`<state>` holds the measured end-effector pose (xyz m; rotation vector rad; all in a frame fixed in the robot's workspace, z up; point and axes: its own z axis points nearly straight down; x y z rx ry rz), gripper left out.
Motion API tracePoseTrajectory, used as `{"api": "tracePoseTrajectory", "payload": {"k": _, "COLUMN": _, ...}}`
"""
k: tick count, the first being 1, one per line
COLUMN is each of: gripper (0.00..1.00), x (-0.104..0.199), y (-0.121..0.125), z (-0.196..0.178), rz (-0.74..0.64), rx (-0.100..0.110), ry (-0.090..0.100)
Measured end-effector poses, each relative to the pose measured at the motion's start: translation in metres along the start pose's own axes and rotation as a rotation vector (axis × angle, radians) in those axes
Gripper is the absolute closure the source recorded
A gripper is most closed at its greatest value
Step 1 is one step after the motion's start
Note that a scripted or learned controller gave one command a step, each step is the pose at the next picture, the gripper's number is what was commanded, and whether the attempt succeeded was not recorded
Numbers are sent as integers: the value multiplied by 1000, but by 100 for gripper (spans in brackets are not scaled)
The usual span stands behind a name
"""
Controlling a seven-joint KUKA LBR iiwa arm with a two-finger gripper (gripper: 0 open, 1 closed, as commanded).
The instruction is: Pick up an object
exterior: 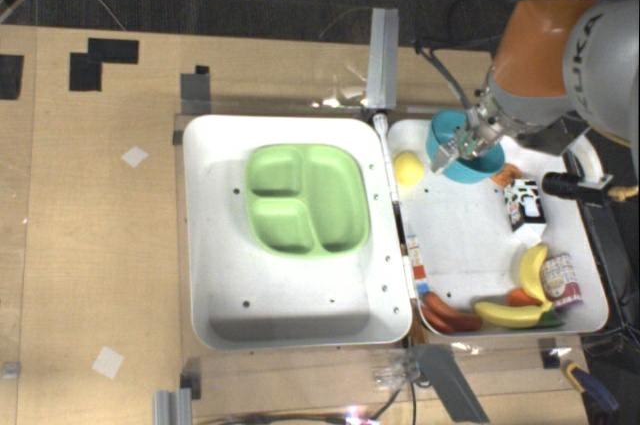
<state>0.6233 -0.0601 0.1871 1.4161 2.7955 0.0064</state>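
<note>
Green divided plate (303, 198), teal cup (455, 153), yellow ball (408, 169), 2 yellow bananas (512, 314), white bins (215, 253)

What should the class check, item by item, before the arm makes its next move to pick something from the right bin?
1. End effector positioned over the teal bowl: ok.
2. An object held already: cannot tell.
3. Yellow lemon apart from the bowl: ok.
4. Bananas lying clear of the arm: ok.
5. Green divided tray sitting flat in the left bin: ok.
</note>
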Motion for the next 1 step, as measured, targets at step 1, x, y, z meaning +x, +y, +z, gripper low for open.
{"api": "tracePoseTrajectory", "payload": {"k": 1, "gripper": 100, "x": -45, "y": 26, "z": -36, "rz": 256, "rx": 1, "ry": -1}}
